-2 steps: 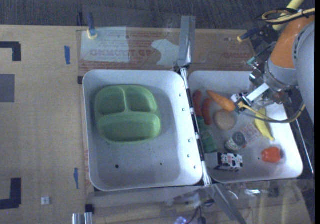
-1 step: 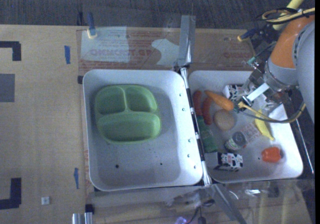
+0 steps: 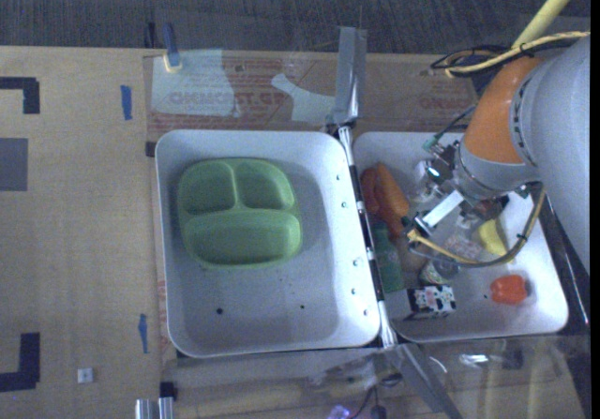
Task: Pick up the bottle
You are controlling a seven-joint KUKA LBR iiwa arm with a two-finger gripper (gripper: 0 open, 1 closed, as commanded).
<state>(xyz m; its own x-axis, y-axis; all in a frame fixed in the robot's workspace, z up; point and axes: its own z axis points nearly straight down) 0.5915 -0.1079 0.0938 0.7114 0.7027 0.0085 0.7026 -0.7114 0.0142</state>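
Bottle is our target: we read the dark green shape along the left wall of the right bin as it, though it is small and partly shadowed, so we say this with some doubt. Its long axis runs roughly up and down the view, parallel to the bin's wall and touching or nearly touching it. Our gripper hangs over the middle of the same bin, so the bottle lies to the view's left of it and slightly lower. Whether the gripper is apart or together we cannot tell; cables and clutter hide it.

Around the bottle: an orange-red oblong object just above it, a small black-and-white carton below, a yellow item and an orange piece further right. The left bin holds a green divided plate. We judge the wall the main hindrance to a clean grasp.
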